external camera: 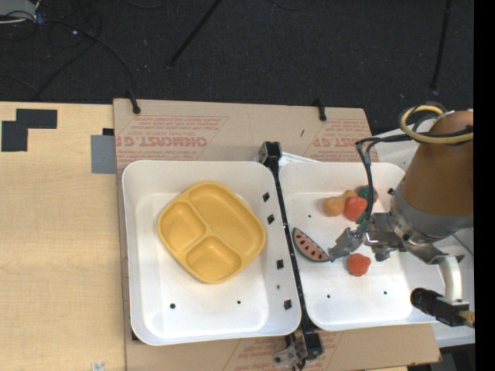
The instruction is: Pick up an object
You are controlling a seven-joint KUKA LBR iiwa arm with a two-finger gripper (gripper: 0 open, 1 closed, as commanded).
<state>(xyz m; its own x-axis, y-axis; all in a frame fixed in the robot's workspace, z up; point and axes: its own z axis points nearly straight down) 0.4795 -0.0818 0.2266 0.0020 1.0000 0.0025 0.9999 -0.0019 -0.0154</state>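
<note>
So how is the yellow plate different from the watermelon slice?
The yellow plate is much bigger than the watermelon slice. The plate is all one colour and split into three compartments, while the slice is red with dark seeds and a green rind. The plate lies in the left bin, and the slice lies in the right bin, close to the gripper. Both lie flat on a white bin floor.
</note>
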